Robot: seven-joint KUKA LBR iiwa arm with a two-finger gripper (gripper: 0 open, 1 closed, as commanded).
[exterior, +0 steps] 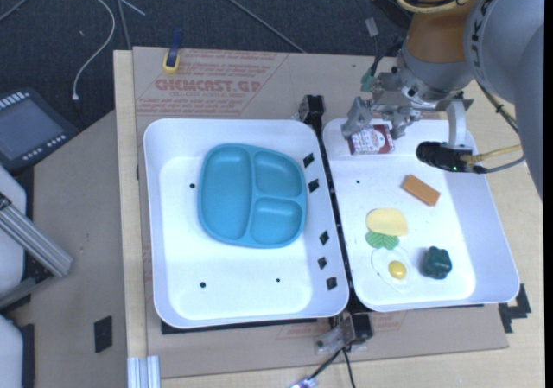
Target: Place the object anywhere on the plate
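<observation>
A blue plate (252, 195) with three compartments lies in the left bin (173, 283). At the far edge of the right bin (484, 231) lies a small red and white packet (371, 143). My gripper (378, 126) hangs right over that packet, open, one finger (353, 124) at the packet's left end and the other at its right end. The fingers stand apart from the packet's sides, and it rests on the bin floor.
The right bin also holds an orange block (421, 190), a yellow piece (386, 222) on a green leaf (381, 240), a toy fried egg (395, 270) and a dark green pepper (436, 263). A black divider (321, 205) runs between the bins.
</observation>
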